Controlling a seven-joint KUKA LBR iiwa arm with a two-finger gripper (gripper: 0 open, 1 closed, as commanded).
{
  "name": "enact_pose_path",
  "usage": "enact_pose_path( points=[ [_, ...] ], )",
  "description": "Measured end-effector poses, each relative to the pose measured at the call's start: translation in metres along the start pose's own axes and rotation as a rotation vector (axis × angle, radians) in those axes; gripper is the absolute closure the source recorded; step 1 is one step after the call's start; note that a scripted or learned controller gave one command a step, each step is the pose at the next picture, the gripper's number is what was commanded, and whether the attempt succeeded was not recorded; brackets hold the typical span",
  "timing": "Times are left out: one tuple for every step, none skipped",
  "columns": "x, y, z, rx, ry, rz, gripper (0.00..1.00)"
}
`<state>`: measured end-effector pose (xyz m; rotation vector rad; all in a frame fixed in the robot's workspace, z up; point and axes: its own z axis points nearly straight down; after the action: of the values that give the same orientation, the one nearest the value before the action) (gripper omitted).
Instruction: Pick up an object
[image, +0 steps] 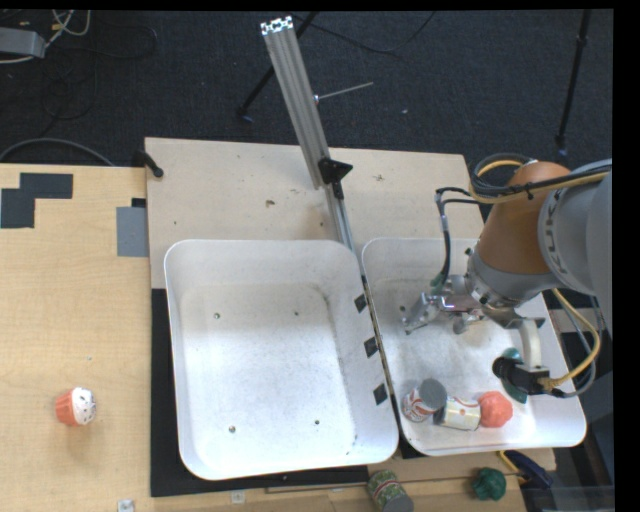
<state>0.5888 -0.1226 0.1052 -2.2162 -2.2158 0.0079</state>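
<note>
My gripper (432, 306) hangs low over the middle of the right bin (560, 432), under the grey arm with its orange band (520, 215). Nothing is visibly held in it. Along the bin's front wall lie a red-and-white round object (413, 405), a grey disc (432, 391), a white-and-yellow cylinder (461, 414) and an orange-red ball (495, 409). These lie in front of the gripper, apart from it. A dark green object (508, 371) sits near the bin's right side, beside the arm's cable.
The left bin (190, 300) stands beside the right one, with black clips on the shared wall. An orange-and-white toy (75, 407) lies on the wooden table far left. A green object (489, 484) and a dark one (385, 489) lie outside the bins' front edge. A slanted metal rail (305, 110) rises behind.
</note>
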Motion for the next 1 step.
enact_pose_path(
  points=[
    [0.0004,0.0003,0.0135,-0.007,-0.002,0.002,0.00]
  ],
)
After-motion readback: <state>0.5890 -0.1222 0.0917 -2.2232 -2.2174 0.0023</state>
